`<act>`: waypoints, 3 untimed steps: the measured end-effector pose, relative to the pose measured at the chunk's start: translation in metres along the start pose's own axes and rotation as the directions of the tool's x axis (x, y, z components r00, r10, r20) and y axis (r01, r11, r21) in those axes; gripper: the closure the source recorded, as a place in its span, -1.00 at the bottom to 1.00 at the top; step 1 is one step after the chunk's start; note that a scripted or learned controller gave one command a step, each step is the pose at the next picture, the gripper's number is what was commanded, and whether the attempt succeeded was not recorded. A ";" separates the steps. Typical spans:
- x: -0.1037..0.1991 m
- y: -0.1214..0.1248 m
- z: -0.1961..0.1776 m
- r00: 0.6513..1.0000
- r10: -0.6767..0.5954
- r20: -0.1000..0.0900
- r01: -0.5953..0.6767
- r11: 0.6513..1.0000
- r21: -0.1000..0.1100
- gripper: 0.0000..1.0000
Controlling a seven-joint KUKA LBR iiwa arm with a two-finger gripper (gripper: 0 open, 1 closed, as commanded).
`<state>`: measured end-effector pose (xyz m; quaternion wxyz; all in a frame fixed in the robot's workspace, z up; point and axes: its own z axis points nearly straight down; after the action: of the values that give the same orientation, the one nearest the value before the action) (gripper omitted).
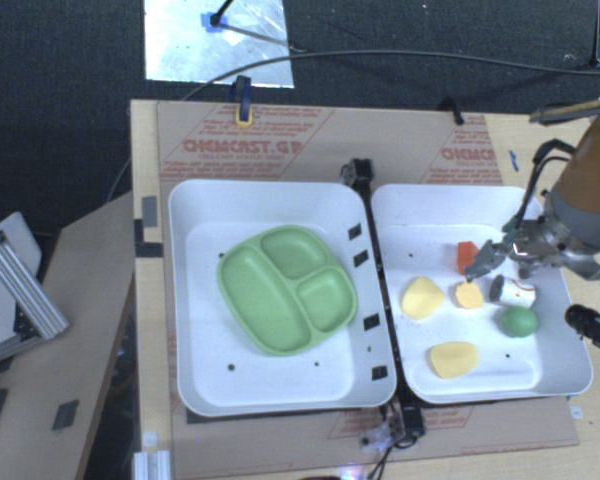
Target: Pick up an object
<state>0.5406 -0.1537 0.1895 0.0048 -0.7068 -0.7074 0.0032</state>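
The bench [310, 128] carries two white bins side by side. The left bin [195, 368] holds a green divided plate [285, 290] that lies near its middle. The right bin [555, 373] holds the small things: a pale yellow lump [453, 359] near the front edge, another yellow lump [422, 297] close to the left wall, a green ball [519, 321] toward the right wall, a small yellow block [469, 296], an orange block [466, 256] behind it, and a small white cylinder [514, 292] just beside the ball.

The arm [585, 193] reaches over the right edge of the right bin. The gripper [500, 255] hangs low above the middle of this bin, between the orange block and the white cylinder. Whether it is open or closed cannot be told from this picture, and nothing is seen held in it.

The step in hand seems to be the descent to a grasp. The things under the gripper lie very near each other, so it is better to choose one target, probably the small yellow block or the orange block, to centre over it, and to go straight down. A slanted approach could push the neighbours away or catch two things together.
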 end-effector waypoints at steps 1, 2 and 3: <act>0.000 0.003 -0.007 1.000 -0.003 0.003 0.003 1.000 -0.013 -1.00; 0.006 0.007 0.054 1.000 -0.001 0.002 0.001 1.000 -0.010 -1.00; 0.006 0.010 0.076 1.000 -0.004 0.005 0.004 1.000 -0.022 -1.00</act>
<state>0.5500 -0.1474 0.1130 -0.0044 -0.7053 -0.7089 -0.0029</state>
